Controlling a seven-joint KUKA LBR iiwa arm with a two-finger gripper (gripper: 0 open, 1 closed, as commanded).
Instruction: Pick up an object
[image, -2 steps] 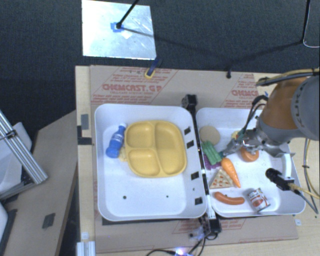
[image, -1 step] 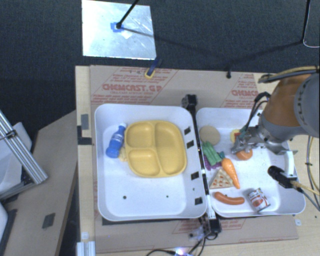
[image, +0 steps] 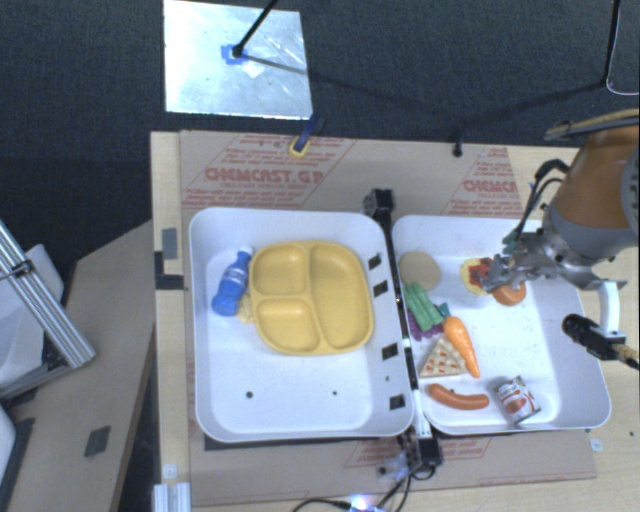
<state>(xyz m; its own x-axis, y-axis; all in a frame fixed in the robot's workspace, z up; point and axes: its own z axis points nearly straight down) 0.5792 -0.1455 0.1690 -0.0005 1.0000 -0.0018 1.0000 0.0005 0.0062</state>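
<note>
Right under the claw (image: 497, 277) lies a red-orange toy (image: 510, 293).

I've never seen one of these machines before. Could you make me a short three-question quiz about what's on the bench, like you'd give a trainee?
1. True or false: the yellow divided tray lies in the right bin.
2. What lies beside the tray in the left bin? A) blue bottle B) carrot C) can
3. Which item lies nearest the right bin's front right corner?

Key:
1. False; it lies in the left bin.
2. A, the blue bottle.
3. The small can, beside the sausage. The carrot lies farther back, and the gripper hangs over a red and orange item.
</note>
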